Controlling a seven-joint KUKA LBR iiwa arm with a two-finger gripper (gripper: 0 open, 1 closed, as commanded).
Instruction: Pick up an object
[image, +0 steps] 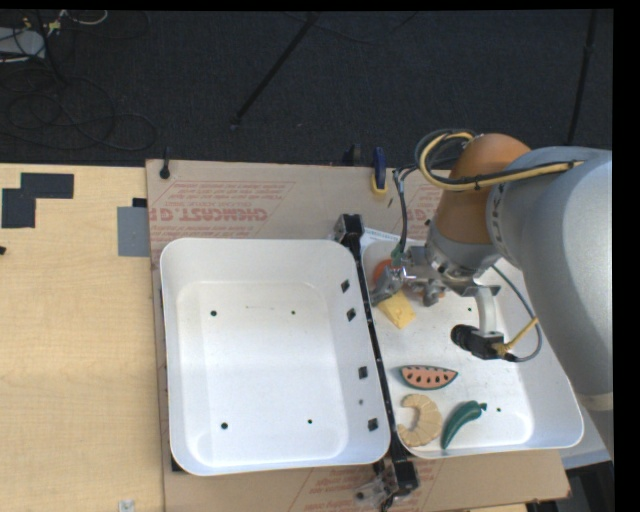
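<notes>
— Nearest the camera, what do you see?

— Croissant (421, 419) and green pepper (460, 422), side by side at the near edge of the right bin (545, 385). The croissant lies close to the near-left corner, against the divider between the bins; the pepper is just to its right, apart from it.

— And beyond them?

— Watermelon slice (429, 377), flat on the bin floor, just past the croissant and a little in from the left edge.

— Where is your hand?

— My gripper (408, 282) is down in the far-left part of the right bin, below the orange band (478, 196) of my arm. A yellow wedge, cheese (399, 313) by the look of it, lies at its tip on the near side, touching or nearly touching. Something red (382, 271) shows just to the left of my hand, toward the bin's left edge; I cannot make out what it is.

— Are you holding either?

— I cannot tell. My wrist and its cables cover the tips, so how wide my hand stands is hidden, and I see nothing plainly caught in it.

— The other bin?

— The left bin (190, 290) sits beside mine on the bench (70, 330), its right edge against the divider.
</notes>
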